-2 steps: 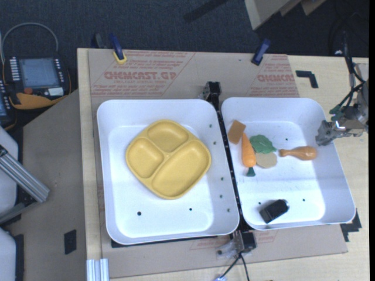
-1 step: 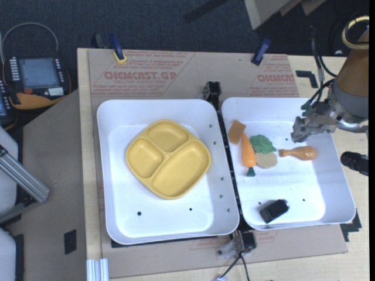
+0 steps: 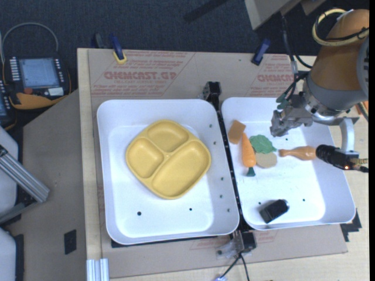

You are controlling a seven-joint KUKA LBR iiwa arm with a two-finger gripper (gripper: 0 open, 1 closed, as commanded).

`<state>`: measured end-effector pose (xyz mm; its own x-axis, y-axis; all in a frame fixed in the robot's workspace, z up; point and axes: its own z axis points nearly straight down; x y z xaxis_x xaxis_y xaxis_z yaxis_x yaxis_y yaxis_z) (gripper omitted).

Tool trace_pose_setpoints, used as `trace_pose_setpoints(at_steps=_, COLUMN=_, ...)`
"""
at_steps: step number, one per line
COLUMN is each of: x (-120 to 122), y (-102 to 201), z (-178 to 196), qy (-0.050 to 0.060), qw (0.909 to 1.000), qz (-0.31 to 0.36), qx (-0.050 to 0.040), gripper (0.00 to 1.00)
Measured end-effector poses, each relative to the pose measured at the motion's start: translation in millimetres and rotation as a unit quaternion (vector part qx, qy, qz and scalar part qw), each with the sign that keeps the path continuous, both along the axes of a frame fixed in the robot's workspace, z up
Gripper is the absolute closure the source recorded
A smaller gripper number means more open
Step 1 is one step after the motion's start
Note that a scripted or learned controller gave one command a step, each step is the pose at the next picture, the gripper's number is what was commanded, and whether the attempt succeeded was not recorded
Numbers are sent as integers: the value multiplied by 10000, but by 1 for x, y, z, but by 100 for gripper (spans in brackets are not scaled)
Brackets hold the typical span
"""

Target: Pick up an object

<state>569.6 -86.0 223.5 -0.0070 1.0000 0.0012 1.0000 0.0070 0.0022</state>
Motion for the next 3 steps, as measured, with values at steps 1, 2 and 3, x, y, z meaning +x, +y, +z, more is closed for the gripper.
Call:
trace_pose_setpoints(at_steps=1, x=-6, y=46, z=-2, qy=23, qw=10000, qz=-29, qx=3, gripper=100)
trace_pose_setpoints(at_steps=2, x=-2, y=98, z=-12, qy=30, qw=10000, qz=-6, qx=5, gripper=100)
trace_pose_setpoints(at_steps=3, x=-5, y=153, z=-16, qy=29, qw=10000, qz=-9, qx=0, gripper=100)
